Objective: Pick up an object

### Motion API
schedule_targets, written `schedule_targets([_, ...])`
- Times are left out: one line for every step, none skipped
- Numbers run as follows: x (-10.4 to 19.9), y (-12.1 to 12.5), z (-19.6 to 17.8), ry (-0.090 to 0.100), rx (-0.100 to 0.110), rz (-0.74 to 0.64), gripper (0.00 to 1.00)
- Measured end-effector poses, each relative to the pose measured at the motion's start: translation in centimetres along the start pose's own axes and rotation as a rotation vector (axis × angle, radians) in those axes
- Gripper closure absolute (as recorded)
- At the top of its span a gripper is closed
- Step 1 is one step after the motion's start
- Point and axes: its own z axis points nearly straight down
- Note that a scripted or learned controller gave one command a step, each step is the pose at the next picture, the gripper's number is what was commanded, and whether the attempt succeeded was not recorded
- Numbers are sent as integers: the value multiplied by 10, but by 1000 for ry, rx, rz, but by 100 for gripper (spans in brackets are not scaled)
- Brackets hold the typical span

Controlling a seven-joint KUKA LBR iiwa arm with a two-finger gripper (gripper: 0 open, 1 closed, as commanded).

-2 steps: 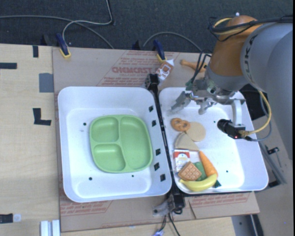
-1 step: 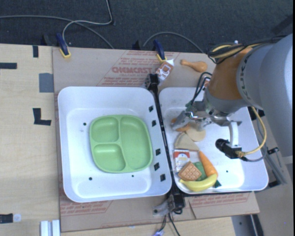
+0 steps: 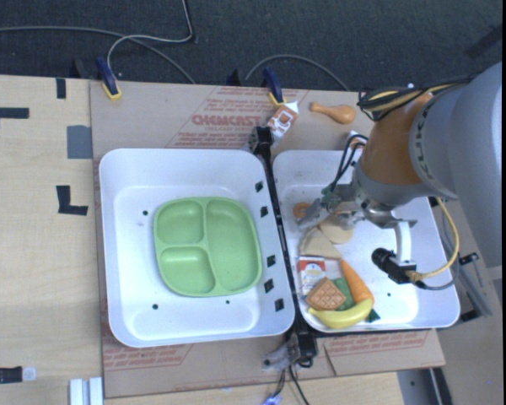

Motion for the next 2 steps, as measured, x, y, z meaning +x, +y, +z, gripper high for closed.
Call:
schedule_targets([-11,47,2,1,7,0,0])
schedule_targets([8,86,2,-1,7,0,0])
